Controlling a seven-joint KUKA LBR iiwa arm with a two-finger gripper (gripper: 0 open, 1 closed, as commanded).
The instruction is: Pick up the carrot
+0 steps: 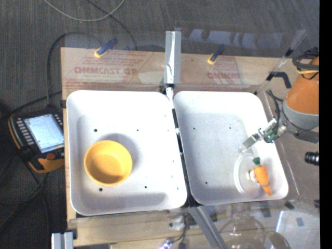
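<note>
— Carrot: where is it seen?
— Just below the gripper, in the right bin, lying on what may be a small clear dish.
— Is anything gripped?
— Nothing is seen between the fingers; how far they are parted cannot be told.
— And farther off?
— A yellow bowl is seen in the left bin.

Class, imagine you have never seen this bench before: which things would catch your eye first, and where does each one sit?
The yellow bowl stands out most, alone in the left bin. Next comes the small orange carrot, lying on a clear round dish in the near right corner of the right bin. Just above it hangs the gripper, reaching in from the right, with nothing between its fingers.
</note>
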